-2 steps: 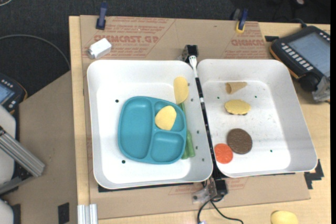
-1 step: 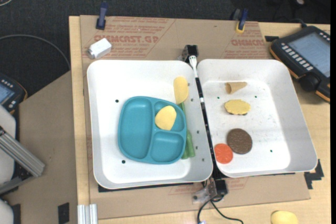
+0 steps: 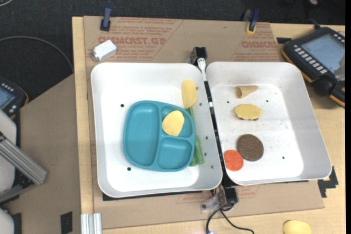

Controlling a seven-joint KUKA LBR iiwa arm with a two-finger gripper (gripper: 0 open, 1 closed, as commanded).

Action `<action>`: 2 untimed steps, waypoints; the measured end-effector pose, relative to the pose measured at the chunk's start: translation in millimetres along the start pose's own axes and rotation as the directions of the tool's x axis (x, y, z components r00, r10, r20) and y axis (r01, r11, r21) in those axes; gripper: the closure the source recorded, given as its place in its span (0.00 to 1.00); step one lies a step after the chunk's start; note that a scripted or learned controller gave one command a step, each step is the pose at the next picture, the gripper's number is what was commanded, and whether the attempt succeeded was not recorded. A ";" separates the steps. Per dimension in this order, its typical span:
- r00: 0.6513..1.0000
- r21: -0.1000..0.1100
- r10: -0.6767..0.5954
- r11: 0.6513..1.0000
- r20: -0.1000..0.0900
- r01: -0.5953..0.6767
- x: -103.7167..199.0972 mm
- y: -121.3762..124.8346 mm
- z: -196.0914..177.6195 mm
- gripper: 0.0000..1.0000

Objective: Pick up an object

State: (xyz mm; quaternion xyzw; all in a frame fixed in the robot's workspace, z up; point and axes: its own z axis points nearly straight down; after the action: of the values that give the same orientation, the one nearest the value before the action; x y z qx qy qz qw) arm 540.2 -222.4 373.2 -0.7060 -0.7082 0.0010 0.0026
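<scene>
Two shallow white plastic bins sat side by side on the cardboard-topped bench [image 3: 164,35]. The left bin [image 3: 109,90] held a smooth teal tray [image 3: 143,137] with three compartments. A rounded yellow piece [image 3: 173,123] lay in the tray's upper right compartment, an oblong yellow piece [image 3: 188,93] rested just beyond the tray's top right corner, and a thin green strip [image 3: 196,152] ran along its right edge. The right bin [image 3: 296,118] carried a small tan cone [image 3: 246,91], a flat yellow wavy-edged wafer [image 3: 248,112], a dark brown disc [image 3: 250,147] and a red-orange disc [image 3: 233,160] touching it. The pincer's state could not be told.
</scene>
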 end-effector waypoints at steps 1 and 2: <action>1.000 -0.017 0.001 1.000 0.006 -0.001 31.0 -62.9 -91.7 1.00; 1.000 0.002 0.006 1.000 0.001 -0.006 -2.6 -61.9 -3.6 1.00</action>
State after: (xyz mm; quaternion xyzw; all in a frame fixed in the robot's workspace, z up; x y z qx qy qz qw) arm 478.4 -225.2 377.1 -0.7082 -0.7061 0.0020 0.0029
